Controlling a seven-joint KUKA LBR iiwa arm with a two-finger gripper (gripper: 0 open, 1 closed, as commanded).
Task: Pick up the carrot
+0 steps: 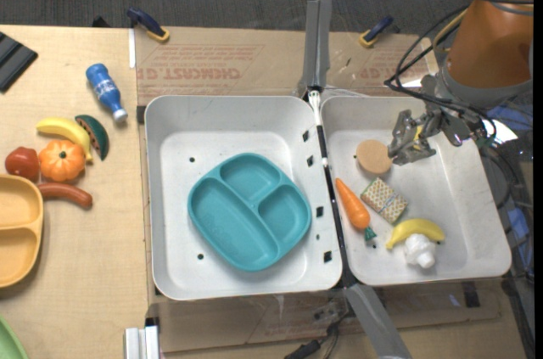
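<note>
Camera view — the gripper [411, 142] hovers by a tan disc [372, 156], its grasp unreadable — the carrot [353, 204] lies apart.

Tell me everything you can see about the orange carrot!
The orange carrot is a smooth, plastic-looking toy, tapered, with a small dark green stub at its thick end. It lies flat and slanted in the right white bin, near its left wall, thin tip pointing up-left. A patterned block sits close beside it. Nothing grips it.
</note>
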